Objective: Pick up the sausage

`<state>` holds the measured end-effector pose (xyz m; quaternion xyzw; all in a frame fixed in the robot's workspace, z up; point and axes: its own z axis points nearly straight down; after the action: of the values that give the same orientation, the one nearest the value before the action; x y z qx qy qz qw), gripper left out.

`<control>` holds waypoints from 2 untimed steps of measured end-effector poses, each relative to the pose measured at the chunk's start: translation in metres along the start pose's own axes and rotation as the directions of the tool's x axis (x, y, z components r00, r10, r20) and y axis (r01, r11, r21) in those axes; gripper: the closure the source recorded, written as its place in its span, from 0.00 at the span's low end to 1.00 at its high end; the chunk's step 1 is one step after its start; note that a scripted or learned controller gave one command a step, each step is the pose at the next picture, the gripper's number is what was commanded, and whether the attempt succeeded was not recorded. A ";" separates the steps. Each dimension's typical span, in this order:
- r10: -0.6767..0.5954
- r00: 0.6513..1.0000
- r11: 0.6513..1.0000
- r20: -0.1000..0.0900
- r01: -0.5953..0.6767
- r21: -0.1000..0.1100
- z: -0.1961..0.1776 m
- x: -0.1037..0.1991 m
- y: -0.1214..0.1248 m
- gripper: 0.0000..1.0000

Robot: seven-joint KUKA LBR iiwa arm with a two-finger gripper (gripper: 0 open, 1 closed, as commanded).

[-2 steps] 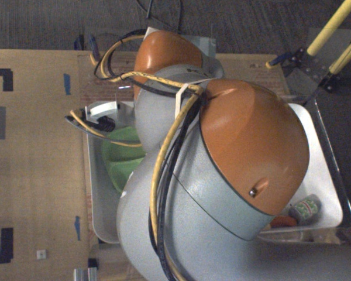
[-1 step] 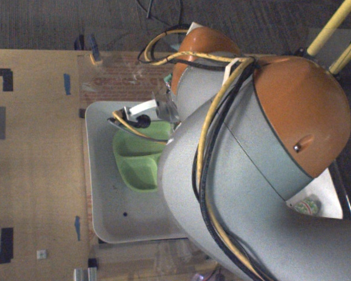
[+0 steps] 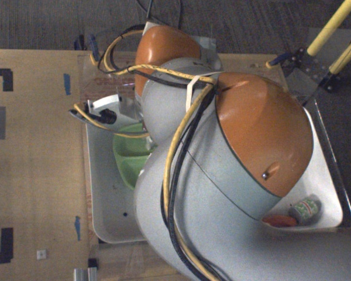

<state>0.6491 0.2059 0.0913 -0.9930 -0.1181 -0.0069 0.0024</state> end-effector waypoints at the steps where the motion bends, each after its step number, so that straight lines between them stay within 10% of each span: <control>1: -0.055 0.998 0.998 0.001 0.055 -0.006 -0.002 -0.059 0.073 1.00; 2: -0.032 0.999 0.999 0.000 0.032 -0.003 0.000 -0.015 0.017 1.00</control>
<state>0.6388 0.1855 0.0913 -0.9910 -0.1340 -0.0073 0.0009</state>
